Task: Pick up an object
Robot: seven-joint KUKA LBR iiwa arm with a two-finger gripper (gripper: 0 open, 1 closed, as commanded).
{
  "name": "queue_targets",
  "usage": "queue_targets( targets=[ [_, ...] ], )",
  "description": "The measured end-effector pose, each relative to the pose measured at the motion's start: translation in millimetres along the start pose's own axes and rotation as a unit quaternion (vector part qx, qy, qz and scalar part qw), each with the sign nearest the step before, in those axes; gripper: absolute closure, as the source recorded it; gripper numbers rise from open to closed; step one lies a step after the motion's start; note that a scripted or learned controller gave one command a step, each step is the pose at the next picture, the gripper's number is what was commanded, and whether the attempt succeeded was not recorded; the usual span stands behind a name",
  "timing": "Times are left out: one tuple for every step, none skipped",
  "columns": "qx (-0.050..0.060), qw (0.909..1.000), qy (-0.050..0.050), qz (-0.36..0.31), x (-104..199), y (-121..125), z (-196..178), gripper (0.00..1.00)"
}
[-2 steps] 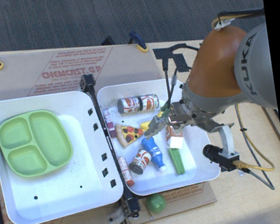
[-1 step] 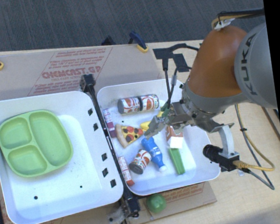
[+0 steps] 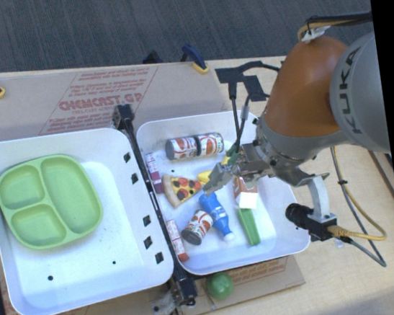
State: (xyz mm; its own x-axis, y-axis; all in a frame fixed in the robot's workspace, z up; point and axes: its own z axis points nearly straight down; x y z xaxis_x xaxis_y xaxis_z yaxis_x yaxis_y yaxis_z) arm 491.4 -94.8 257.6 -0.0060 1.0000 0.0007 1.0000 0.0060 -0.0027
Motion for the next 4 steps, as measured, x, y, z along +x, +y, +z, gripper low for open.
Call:
queue_targets(
  targets=[
    [0.000,1.0000,0.000,0.000,0,0,0,0.00],
    [0.000,1.0000,0.000,0.000,0,0,0,0.00],
    [-0.010,0.9999,-0.004,-0.001,-43,104,150,0.00],
    [-0.010,0.9999,-0.006,-0.002,-44,105,139,1.00]
  ],
)
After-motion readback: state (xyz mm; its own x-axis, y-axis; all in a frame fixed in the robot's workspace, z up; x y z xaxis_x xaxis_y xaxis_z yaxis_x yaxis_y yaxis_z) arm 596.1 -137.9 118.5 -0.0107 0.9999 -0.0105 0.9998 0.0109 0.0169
